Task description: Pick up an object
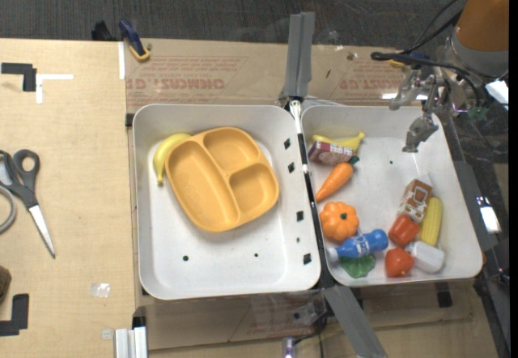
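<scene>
- In the camera view, we see the gripper [421, 134] hanging over the far right part of the right bin [380, 166], close to that bin's far edge and right wall, with bare white floor beneath it.
- We cannot tell how the claw is set from this slant, and nothing shows pinched in it.
- The task names no particular object, so we judge any toy in the right bin a fair target. They sit in two groups: along the left wall lie a small banana [344, 140], a dark packet [328, 153], a carrot [336, 180] and a pumpkin [339, 219].
- Toward the near right corner lie a brown carton [415, 199], a corn cob [431, 220], a red pepper [402, 229], a blue bottle [362, 245] and a tomato [397, 262].
- The left bin [162, 259] carries a yellow divided plate [222, 178] with a larger banana [164, 152] tucked at its far left edge, well apart from the claw.
- We judge the carton and corn cob nearest: they lie straight toward the near edge from the claw, and the corn's long axis runs roughly far-to-near.
</scene>
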`<control>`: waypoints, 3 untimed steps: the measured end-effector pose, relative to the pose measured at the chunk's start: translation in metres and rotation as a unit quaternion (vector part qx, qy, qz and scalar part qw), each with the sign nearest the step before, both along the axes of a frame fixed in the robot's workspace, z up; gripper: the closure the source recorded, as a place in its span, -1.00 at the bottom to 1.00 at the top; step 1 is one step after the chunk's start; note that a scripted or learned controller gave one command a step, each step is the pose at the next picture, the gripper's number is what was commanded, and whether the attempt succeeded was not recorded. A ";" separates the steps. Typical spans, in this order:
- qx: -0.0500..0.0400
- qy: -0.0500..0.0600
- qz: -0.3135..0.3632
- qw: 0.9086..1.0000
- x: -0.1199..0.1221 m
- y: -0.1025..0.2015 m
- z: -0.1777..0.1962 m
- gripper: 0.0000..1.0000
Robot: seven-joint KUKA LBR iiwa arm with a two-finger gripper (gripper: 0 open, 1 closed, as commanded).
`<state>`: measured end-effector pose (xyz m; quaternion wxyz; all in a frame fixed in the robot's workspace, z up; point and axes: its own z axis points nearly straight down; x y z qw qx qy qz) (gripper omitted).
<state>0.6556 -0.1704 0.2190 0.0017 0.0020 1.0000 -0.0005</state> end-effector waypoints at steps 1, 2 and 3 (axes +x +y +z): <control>0.000 0.000 0.066 0.998 -0.085 -0.001 -0.126 -1.00; -0.002 -0.002 0.078 0.997 -0.024 0.052 -0.124 -1.00; 0.000 0.000 0.082 0.997 -0.124 0.027 -0.126 -1.00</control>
